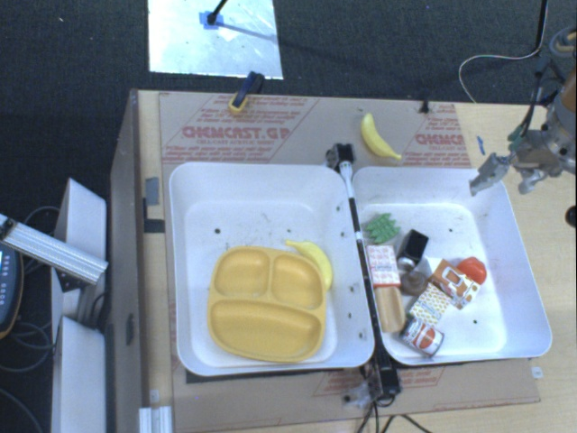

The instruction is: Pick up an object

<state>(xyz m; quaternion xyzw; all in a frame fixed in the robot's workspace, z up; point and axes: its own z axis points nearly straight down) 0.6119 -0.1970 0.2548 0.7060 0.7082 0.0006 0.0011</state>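
From the overhead camera, the gripper (507, 175) hangs at the far right corner of the right bin (518, 242), just above its rim, with its two fingers (483, 177) spread apart and nothing between them. The arm's wrist runs off the right edge of the view.

The right bin's load sits crowded toward its left wall and near corner: a green piece (382, 228) by the divider, a black block (414, 244), a tall printed carton (382, 266) over a tan box (390, 308), a checkered box (429, 303), an orange-and-white box (454, 284) touching a red ball (472, 269), and a red can (421, 336) close to the near rim. The bin's far strip and right side show bare white floor.

The left bin (207, 206) carries a yellow divided tray (266, 305) against its near side, a banana (313, 258) resting on the tray's far right corner. The far half is bare.

A second banana (379, 140) lies on the cardboard (297, 129) beyond both bins.
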